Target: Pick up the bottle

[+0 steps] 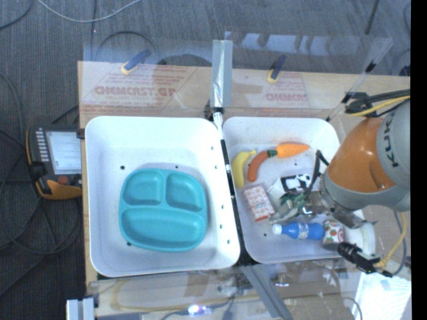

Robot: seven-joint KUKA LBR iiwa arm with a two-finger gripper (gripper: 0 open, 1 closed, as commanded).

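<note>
My gripper (303,202) hangs low inside the right bin (267,127), toward that bin's near right side, but the wrist and orange band cover its tip, so I cannot tell how wide it stands or whether it has anything. The bottle (298,231), blue with a white cap, lies on its side just below it along the bin's near edge, cap toward the divider. I judge the arm is placed there to come down on it. A small red-and-white box (258,203) lies close by and could get in the way.
</note>
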